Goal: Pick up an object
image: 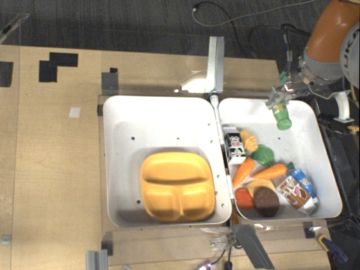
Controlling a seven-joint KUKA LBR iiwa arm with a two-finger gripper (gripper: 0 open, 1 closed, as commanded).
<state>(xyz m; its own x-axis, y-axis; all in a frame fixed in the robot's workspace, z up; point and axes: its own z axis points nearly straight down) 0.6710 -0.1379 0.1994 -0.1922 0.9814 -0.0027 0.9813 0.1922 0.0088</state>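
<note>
In the camera view, upper right of the frame, your gripper (279,101) is clamped on a small green bottle (282,118), hanging above the right bin (315,122); the yellow tray (177,185) lies in the left bin (124,122).

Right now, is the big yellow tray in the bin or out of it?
In. The yellow tray lies flat inside the left bin, with white rim all around it.

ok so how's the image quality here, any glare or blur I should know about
Camera view: bright glare on the bench just behind the left bin; soft shadow beneath the yellow tray; the gripper looks slightly blurred and small, with a green object at it.
</note>
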